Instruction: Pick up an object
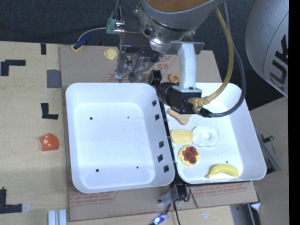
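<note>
One banana (223, 171) is lying at lower right in the right bin (244, 136), well apart from the gripper (132, 71) hovering at upper centre. How open it is cannot be told.

Left bin (112, 139) with wide open floor, right bin (234, 121) crowded along its near-left side by yellow bun (182, 136), fried egg (205, 137), pizza (189, 155), banana (223, 171), arm (187, 13) overhanging its far-left corner, far-right floor bare

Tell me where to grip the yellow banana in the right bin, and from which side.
Grip the banana at its middle, coming straight down from above and closing across its short width. It lies flat, with its long axis running along the near wall of the right bin, so a side approach would likely hit that wall.
</note>
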Controlling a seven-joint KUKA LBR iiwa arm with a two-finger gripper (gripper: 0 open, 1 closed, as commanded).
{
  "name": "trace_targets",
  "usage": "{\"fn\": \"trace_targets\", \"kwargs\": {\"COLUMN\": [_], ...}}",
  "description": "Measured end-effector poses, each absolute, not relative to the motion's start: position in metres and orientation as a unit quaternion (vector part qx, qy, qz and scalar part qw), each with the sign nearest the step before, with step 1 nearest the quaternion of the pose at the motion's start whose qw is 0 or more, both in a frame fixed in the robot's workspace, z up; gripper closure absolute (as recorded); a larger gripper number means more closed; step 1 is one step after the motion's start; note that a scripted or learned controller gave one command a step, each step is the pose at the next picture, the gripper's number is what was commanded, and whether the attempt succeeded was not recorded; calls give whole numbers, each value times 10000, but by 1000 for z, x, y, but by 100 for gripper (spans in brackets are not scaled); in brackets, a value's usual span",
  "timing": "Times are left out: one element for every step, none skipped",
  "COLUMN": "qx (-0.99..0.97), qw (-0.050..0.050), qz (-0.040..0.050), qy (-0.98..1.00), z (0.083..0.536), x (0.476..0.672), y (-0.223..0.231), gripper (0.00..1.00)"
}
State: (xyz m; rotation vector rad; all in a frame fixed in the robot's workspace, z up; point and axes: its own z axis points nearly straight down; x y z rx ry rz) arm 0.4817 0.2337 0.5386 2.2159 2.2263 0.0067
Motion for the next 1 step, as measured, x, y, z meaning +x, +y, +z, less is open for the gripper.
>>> {"fn": "trace_targets", "kwargs": {"qx": [7070], "qw": [-26], "qz": [-80], "qy": [7072], "z": [354], "x": [484], "y": [233], "gripper": [100]}}
